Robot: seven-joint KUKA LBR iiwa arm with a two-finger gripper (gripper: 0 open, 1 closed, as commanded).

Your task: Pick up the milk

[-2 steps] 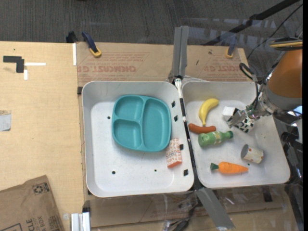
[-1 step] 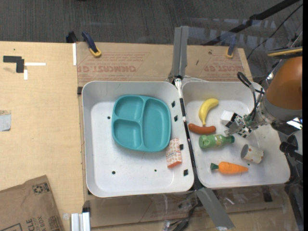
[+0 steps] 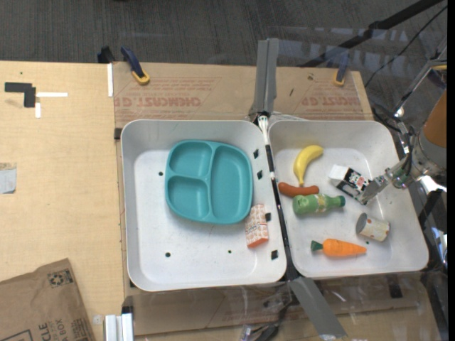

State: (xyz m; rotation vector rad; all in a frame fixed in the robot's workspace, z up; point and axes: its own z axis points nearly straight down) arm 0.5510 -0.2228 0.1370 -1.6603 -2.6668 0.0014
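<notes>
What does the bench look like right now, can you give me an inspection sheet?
Surface: two white bins, left bin and right bin, side by side on cardboard.
Job's things: milk carton lying in the right bin.
Clutter: banana, sausage, green bottle, carrot, small can; teal tray and snack box in the left bin.
Claw: claw right beside the carton.
Cables: dark cables at upper right.
Surroundings: clamps, carpet.

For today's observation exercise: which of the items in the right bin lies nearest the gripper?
The small black-and-white carton, lying just left of the gripper. The yellow banana, green bottle, orange carrot and beige cylinder all lie farther off.
</notes>
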